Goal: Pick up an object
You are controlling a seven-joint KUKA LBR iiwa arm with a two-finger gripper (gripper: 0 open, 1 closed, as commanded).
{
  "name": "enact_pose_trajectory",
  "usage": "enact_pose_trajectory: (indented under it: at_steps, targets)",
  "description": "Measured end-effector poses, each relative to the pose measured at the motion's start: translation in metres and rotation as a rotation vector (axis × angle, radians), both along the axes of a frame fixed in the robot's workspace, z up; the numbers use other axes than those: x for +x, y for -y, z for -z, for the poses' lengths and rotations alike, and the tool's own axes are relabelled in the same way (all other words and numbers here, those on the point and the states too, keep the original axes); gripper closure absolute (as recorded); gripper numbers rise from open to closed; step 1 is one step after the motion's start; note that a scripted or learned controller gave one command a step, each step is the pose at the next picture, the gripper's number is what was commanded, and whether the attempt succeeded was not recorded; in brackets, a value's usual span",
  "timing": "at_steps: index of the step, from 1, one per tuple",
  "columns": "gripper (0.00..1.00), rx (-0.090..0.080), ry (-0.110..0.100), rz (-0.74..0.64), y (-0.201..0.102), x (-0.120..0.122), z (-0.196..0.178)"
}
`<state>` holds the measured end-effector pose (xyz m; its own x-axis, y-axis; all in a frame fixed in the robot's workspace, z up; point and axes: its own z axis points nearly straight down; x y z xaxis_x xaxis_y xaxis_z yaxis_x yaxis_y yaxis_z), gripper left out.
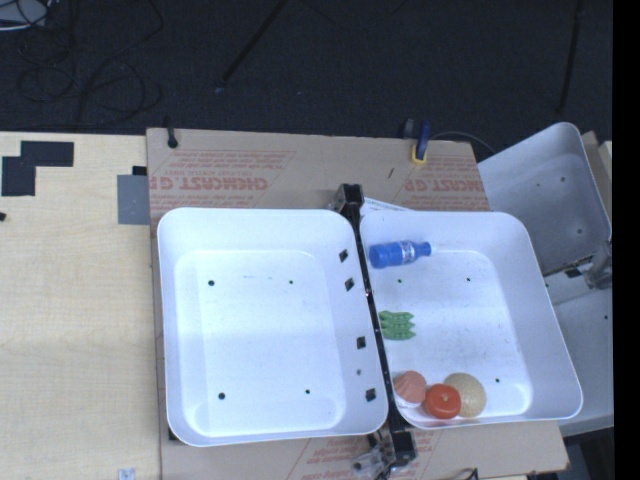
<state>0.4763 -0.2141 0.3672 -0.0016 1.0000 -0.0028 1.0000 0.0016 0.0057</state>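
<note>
Blue bottle (pixel 399 254) lies, seemingly sideways, in right-hand bin (pixel 480 328).

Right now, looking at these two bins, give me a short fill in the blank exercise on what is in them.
1. The blue bottle lies in the ____ bin of the camera view.
2. The green object lies between the bottle and the ____ corner cluster.
3. The red round object touches a pink one and a ____ one.

Missing words: right; near; tan
</note>
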Motion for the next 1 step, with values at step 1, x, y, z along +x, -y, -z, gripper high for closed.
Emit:
enact_pose_trajectory:
  at_steps: [1]
  targets:
    - [1.0,0.003,-0.008,0.002,-0.0007,-0.0003,0.0259]
